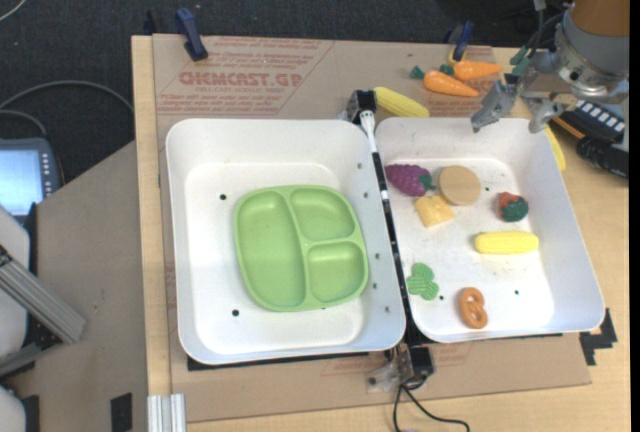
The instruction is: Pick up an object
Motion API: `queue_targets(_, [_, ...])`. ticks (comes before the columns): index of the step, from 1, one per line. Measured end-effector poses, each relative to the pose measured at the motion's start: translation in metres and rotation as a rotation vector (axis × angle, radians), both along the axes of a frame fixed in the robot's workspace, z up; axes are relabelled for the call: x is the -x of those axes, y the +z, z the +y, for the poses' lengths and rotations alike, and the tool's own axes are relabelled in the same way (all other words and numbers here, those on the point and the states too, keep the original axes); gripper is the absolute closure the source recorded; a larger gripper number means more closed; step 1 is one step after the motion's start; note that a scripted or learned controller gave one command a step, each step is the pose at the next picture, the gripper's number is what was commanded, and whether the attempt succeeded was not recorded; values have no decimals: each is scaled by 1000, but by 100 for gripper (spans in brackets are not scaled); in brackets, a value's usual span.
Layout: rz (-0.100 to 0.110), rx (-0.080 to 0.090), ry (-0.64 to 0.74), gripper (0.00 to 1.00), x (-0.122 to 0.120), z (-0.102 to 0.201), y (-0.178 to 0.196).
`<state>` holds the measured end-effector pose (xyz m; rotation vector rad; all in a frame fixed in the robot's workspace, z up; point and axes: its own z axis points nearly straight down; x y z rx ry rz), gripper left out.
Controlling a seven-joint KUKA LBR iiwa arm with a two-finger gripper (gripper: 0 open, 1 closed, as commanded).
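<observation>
My gripper [517, 112] hangs open over the back edge of the right bin [570, 250], with nothing between its two grey fingers [489, 108]. Below it in the bin lie purple grapes [407, 178], a tan round cookie [460, 185], a yellow cheese wedge [434, 211], a red and green strawberry [513, 207], a yellow corn cob [506, 242], a green broccoli piece [422, 281] and an orange pretzel [472, 307].
The left bin [200, 220] holds a green divided plate [299, 247]. Behind the bins on the cardboard lie a yellow corn [400, 103] and two orange carrots [450, 84]. Blue clamps [190, 33] stand at the board's back edge.
</observation>
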<state>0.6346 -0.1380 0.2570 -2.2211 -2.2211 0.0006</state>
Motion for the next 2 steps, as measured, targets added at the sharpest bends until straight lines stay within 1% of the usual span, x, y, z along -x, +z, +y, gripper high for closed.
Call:
queue_targets(1, [8,0,-5,0,15,-58,-77])
queue_targets(2, [3,-16,2,0,39,-80,-175])
